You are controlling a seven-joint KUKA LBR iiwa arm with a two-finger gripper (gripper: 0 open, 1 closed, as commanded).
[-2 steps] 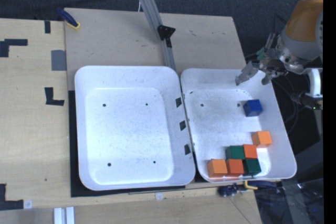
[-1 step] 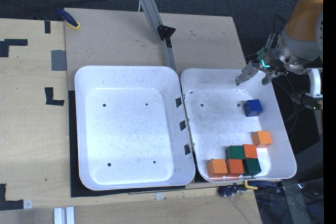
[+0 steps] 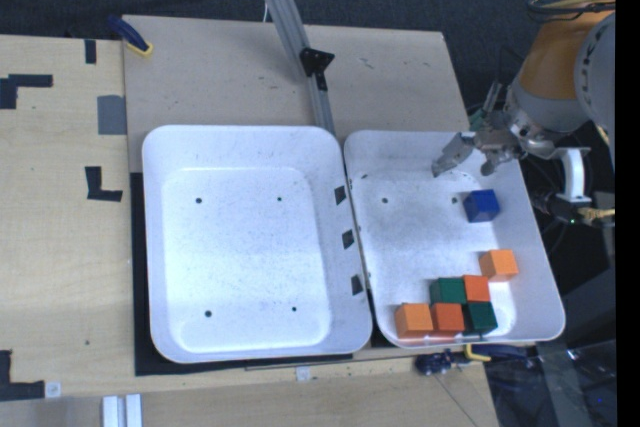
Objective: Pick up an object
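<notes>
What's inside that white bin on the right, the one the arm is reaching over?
The right bin holds a blue block alone, an orange block, and a cluster of orange and green blocks at its near end. The end effector covers some floor beneath it.

A robotics lab: a plywood bench (image 3: 230, 75) marked with black tape, two white bins (image 3: 160, 215) side by side, a metal camera pole (image 3: 285, 0), loose cables.

Below the grey metal claw (image 3: 468, 158) lies a blue cube (image 3: 482, 205); farther below, orange cubes (image 3: 498, 263) and green cubes (image 3: 448, 290) in the speckled white bin (image 3: 400, 205).
</notes>
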